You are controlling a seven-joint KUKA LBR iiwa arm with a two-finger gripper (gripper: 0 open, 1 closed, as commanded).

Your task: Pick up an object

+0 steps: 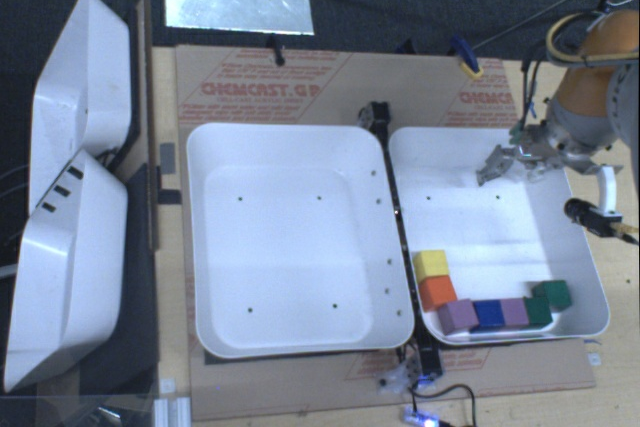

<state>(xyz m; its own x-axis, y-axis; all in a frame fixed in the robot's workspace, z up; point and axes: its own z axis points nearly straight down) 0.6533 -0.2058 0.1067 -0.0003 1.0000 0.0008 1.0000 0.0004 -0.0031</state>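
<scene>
1. Blocks sit along the near edge of the right bin (570,245): a yellow block (431,264) touching an orange block (437,291), then a row of purple block (457,315), blue block (489,314), a second, paler purple block (514,312) and a green block (549,298) in the near right corner. Any of them would do for the task.
2. My pincer (497,165) hangs over the far part of that bin, well apart from all the blocks, with nothing between its fingers. They look spread somewhat, but at this slant I cannot tell how wide, so I will not trust that.
3. I judge the step in hand to be the approach: nothing is grasped yet.
4. To do it well I would pick the yellow block. Its far and left faces are free, whereas the row pieces press against each other and the bin wall, leaving little room for fingers.
5. I would bring the pincer toward the near edge until it is over the yellow block, and turn the wrist so the fingers close across its two free sides rather than on the face shared with the orange one.
6. Descent should be straight down; a slanted entry could nudge the block into its neighbour.
7. Arm pose: the grey arm with its orange band (600,65) reaches in from the right, wrist bent so the pincer points leftward and down over the right bin. The left bin (290,165) plays no part.
</scene>
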